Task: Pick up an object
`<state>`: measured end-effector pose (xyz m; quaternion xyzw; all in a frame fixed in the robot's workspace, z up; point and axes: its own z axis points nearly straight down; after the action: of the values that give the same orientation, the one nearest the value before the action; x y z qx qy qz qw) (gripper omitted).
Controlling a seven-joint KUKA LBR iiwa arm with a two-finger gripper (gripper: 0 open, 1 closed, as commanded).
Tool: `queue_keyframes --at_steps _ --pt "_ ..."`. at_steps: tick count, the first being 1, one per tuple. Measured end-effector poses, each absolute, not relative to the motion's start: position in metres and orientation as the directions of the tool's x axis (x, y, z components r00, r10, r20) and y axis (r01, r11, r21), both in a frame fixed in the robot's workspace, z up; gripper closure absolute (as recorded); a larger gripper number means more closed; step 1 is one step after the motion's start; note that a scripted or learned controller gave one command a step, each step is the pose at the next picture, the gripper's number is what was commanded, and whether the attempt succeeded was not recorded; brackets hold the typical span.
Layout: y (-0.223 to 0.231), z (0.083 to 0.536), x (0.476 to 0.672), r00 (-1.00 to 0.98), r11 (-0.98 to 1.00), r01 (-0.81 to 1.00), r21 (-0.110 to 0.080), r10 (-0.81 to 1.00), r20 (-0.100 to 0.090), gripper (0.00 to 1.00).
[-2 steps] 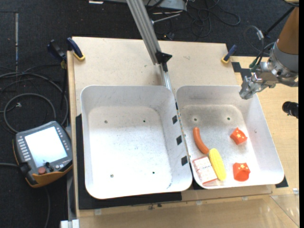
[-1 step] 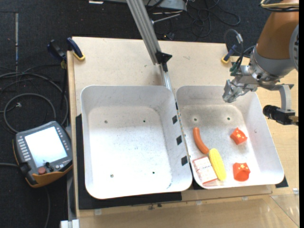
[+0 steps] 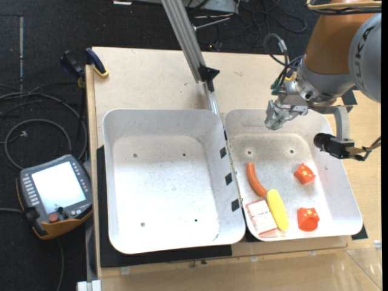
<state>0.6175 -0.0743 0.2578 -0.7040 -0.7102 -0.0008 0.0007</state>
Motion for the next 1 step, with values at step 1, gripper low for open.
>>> queue_keyframes --at_steps 1 --pt "-0.0195 0.2418 0.6202 -0.009 0.009 1.000 -0.002 1.000 0.002 1.00"
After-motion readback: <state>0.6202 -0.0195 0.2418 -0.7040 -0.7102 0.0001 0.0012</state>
